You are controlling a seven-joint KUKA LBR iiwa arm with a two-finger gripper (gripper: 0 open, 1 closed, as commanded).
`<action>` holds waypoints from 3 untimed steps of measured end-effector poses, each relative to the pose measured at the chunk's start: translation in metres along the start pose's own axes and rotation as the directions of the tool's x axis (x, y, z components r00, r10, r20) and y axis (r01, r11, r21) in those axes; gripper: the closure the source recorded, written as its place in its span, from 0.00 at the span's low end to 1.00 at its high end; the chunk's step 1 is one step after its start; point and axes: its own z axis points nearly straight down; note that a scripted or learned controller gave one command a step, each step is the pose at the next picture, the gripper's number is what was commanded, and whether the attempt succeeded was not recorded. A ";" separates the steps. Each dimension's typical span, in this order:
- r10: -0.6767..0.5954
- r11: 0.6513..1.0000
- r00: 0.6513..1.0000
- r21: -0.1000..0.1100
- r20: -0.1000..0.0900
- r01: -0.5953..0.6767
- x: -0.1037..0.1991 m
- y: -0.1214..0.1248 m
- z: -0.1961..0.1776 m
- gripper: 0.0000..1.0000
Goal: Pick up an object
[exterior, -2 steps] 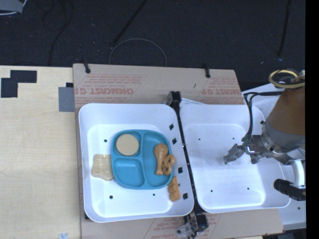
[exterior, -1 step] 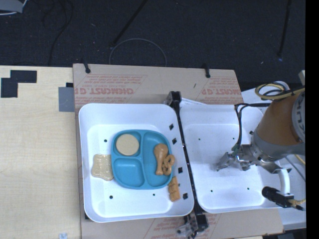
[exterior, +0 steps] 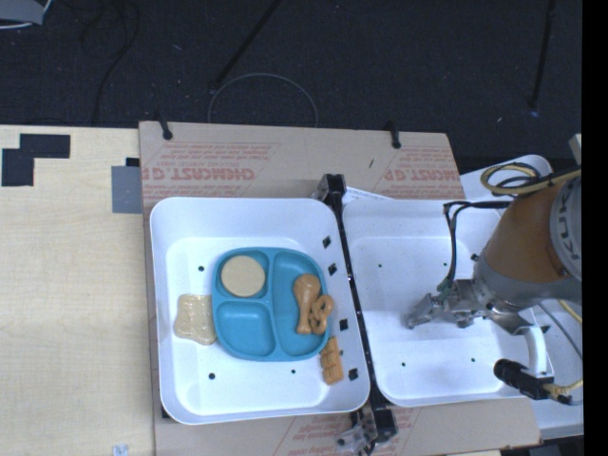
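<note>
My gripper (exterior: 416, 317) hangs low over the floor of the right bin (exterior: 408, 245), pointing left, with no object seen at its tip. In the left bin (exterior: 190, 226) lies a blue divided tray (exterior: 249, 345). A round tan biscuit (exterior: 241, 275) sits in the tray's upper left compartment, and a brown twisted pretzel-like piece (exterior: 311, 304) sits in its right compartment. A pale tan flat piece (exterior: 195, 318) lies on the bin floor just left of the tray. A small orange-brown piece (exterior: 331, 361) rests by the tray's lower right corner.
A black divider (exterior: 344, 274) with clips runs between the two bins. Both bins stand on a cardboard sheet (exterior: 285, 160). Black and yellow cables (exterior: 513, 174) loop by the arm at the right. A light wooden bench top (exterior: 66, 302) lies to the left.
</note>
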 end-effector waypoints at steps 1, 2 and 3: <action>0.005 1.000 1.000 -0.002 0.000 -0.005 -0.001 0.001 -0.012 1.00; 0.001 1.000 1.000 -0.005 0.001 -0.001 -0.001 -0.006 -0.072 1.00; -0.003 1.000 1.000 -0.006 0.002 0.003 -0.001 -0.006 -0.114 1.00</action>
